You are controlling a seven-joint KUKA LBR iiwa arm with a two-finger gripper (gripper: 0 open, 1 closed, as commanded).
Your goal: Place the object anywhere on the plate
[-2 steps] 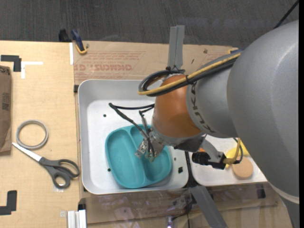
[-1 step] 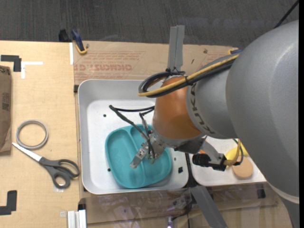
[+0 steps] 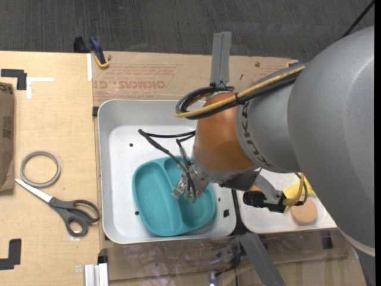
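Looking down, camera view: I see the tabletop [image 3: 53,118] with two white bins side by side, the arm coming in from the right.
Arm: the grey arm [image 3: 321,118] with its orange band [image 3: 217,136] covers much of the right bin and hangs over the left one.
End effector: the end effector [image 3: 186,189] sits low over the plate, at its divider ridge; I cannot tell how its fingers stand, as the wrist hides them from above.
Plate: a teal plate [image 3: 155,204] with two compartments lies in the left bin [image 3: 116,154], toward its near right corner.
Task objects: in the right bin [image 3: 268,219] I see a round tan object [image 3: 305,214] and a yellow object [image 3: 296,191] just beside it, both well apart from the plate.
Cables: black cables [image 3: 161,139] trail across the left bin's floor toward the wrist.
Left of the bins: scissors [image 3: 62,207] with grey handles lie on the tabletop, near a roll of tape [image 3: 40,167].
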